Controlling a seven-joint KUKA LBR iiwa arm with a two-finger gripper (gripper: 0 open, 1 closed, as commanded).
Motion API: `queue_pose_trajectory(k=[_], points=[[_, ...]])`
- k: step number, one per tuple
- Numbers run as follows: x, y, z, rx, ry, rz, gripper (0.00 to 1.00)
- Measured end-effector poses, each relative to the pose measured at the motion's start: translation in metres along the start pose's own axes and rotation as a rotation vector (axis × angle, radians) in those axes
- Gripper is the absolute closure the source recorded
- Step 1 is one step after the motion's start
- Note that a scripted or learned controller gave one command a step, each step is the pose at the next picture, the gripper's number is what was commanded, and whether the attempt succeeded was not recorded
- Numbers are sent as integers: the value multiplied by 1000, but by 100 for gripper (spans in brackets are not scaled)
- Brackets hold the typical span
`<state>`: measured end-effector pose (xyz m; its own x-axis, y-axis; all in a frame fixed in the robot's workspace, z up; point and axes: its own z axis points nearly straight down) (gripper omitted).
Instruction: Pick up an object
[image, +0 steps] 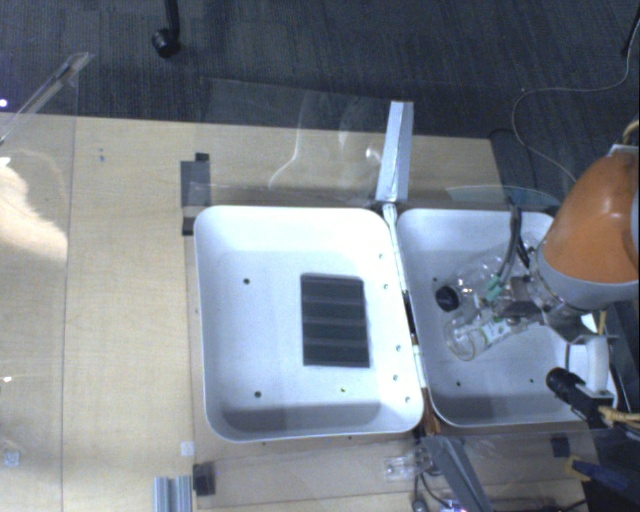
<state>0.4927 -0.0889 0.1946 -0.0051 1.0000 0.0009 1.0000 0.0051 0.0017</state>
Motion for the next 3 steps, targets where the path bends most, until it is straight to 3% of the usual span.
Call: queue_pose_trajectory(k=[1, 2, 3], points=[[-12, 23, 58, -39, -12, 5, 0], [13, 65, 9, -4, 0, 391, 0], [-51, 14, 94, -16, -4, 334, 0]])
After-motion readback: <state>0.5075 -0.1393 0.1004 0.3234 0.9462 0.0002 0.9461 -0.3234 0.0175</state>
